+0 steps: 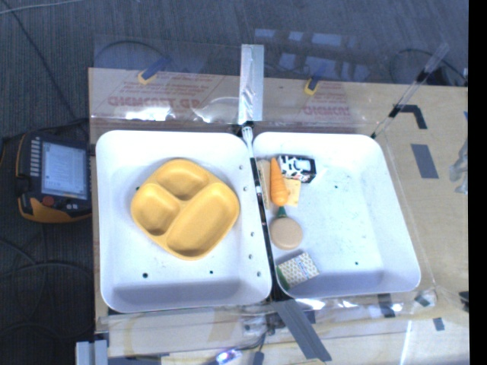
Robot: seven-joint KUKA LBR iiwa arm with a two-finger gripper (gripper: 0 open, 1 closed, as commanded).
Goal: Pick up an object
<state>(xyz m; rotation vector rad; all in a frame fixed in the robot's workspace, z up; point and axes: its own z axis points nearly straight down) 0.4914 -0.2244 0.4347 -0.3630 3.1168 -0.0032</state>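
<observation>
At the bottom of the frame, the wooden table (441, 226) carries 2 shallow white plastic bins side by side. In the right bin (358, 204), 4 small things crowd along its left wall. Lowest sits a small patterned square packet (298, 268), tilted near the bottom left corner. Just above it lies a round tan disc (287, 234). Higher up, an orange carrot-shaped toy (278, 183) lies lengthwise along the wall, and a black-and-white printed packet (296, 167) lies just beside its upper end. Huddled by the wall, they probably leave little room for a grasp from the left.

The left bin (114, 226) holds a yellow 3-compartment plastic tray (185, 207) near its centre.

The pincer's state cannot be told here, so no object is lifted yet; any of these could be the target.

At the frame's left edge, a handheld control pendant (55, 175) rests on the floor.
</observation>
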